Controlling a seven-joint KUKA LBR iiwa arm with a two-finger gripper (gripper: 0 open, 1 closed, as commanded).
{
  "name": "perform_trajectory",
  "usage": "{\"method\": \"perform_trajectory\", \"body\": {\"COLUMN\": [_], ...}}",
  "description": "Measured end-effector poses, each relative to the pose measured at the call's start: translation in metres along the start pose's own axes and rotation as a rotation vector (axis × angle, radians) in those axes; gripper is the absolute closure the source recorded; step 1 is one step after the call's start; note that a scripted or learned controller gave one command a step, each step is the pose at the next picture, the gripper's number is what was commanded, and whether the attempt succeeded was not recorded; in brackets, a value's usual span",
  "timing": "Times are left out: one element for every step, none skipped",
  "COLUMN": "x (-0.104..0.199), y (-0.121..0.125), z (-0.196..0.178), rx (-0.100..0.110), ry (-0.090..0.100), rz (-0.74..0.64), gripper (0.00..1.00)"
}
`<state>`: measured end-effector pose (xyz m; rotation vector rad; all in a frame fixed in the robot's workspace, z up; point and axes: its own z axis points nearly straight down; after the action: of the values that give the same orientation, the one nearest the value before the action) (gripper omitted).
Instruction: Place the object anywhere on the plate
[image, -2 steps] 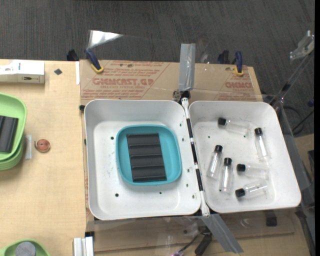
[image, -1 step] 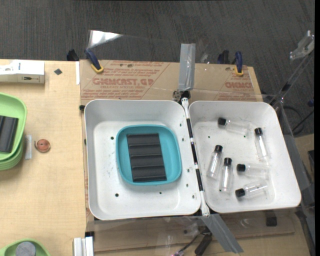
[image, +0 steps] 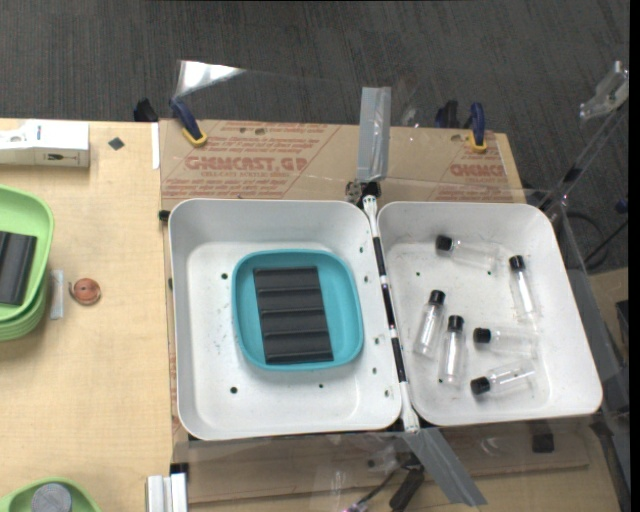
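A teal plate (image: 347, 300) with a dark ribbed insert (image: 291, 312) lies in the middle of the left white bin (image: 200, 360). Several clear vials with black caps are scattered in the right white bin (image: 560, 395): one near the back (image: 463, 251), one at the right (image: 520, 285), two side by side in the middle (image: 430, 321) (image: 453, 349), and two near the front right (image: 503, 336) (image: 502, 380).
A cardboard sheet (image: 300, 155) lies behind the bins, held by yellow clamps (image: 190, 128). At the left of the bench sit a green tray (image: 25, 265), a small orange disc (image: 86, 291) and a white box (image: 42, 145).
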<state>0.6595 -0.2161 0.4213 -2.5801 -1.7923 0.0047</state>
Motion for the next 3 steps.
{"method": "perform_trajectory", "body": {"x": [0.0, 0.0, 0.0], "y": [0.0, 0.0, 0.0], "z": [0.0, 0.0, 0.0], "rx": [0.0, 0.0, 0.0], "ry": [0.0, 0.0, 0.0], "rz": [0.0, 0.0, 0.0], "gripper": [0.0, 0.0, 0.0]}}
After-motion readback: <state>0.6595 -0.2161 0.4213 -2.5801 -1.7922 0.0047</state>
